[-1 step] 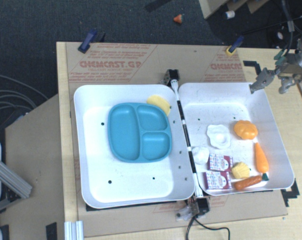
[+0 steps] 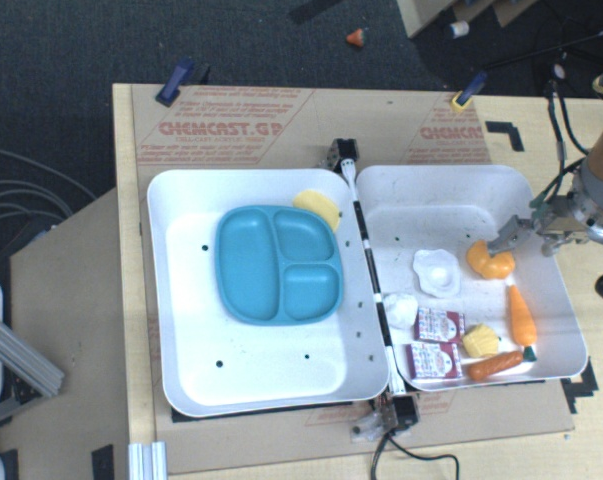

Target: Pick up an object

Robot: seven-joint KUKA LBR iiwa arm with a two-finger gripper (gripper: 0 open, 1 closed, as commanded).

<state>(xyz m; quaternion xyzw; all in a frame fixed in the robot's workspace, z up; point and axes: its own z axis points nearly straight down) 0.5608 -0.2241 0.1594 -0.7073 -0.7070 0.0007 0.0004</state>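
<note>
Gripper (image 2: 516, 236) in right bin (image 2: 451, 193), finger spread unclear (blurred), tip touching orange fruit (image 2: 489, 261)

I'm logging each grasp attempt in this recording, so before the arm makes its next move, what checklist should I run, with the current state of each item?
1. Gripper is over the right white bin: ok.
2. A target lies close by: ok, the round orange toy fruit sits just below the gripper.
3. An object is seen between the gripper's fingers: cannot tell.
4. The fruit has room around it: ok, the white round cup and the orange toy carrot lie apart from it.
5. The blue divided plastic plate is out of the way: ok, it lies in the left white bin.
</note>
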